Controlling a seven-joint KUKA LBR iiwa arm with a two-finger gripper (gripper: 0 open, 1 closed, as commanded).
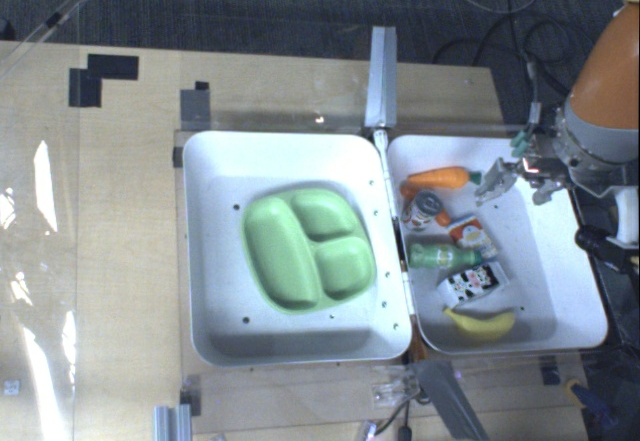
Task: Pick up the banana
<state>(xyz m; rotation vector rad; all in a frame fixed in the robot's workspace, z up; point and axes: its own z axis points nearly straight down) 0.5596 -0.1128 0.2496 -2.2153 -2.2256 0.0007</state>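
I see the banana [480, 322] untouched at six o'clock in the right bin [560, 259]. My gripper [497, 179] hovers near two o'clock, fingers seemingly spread, empty; the whole pick remains.

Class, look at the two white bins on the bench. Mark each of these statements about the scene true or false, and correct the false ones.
1. The banana lies in the right bin. True.
2. The green divided tray sits in the right bin. False: it sits in the left bin.
3. The tool holds the banana. False: the tool is over the far part of the right bin, apart from the banana, which lies near the front wall.
4. The carrot lies farther from the camera than the banana. True.
5. The green bottle stands upright. False: it lies on its side.
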